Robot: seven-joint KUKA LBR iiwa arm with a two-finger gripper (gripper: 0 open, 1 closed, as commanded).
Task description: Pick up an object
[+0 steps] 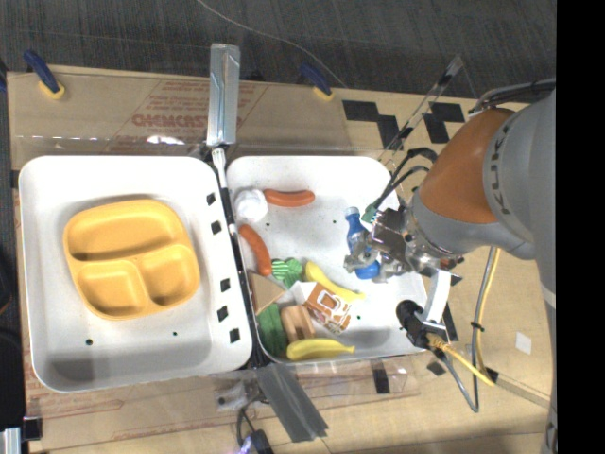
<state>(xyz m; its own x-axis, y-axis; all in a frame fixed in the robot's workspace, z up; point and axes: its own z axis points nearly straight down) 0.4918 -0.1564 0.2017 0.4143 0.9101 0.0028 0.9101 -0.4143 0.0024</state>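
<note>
My gripper [378, 246] reaches into the right bin [312, 170] from the right, below the orange wrist band. It sits right against a clear bottle with blue ends [358, 244] near the bin's right side, and its body covers part of the bottle. To the left lie an orange sausage [288, 197], a white round item [250, 203], a second sausage [254, 247], a green toy [288, 272], a yellow banana [331, 284], a small printed box [327, 310] and another banana [319, 349].
The left bin [38, 282] holds a yellow divided tray [130, 256]. A metal bar [222, 93] rises at the divider between the bins. Cables and a black fitting [412, 322] hang by the right bin's lower right corner.
</note>
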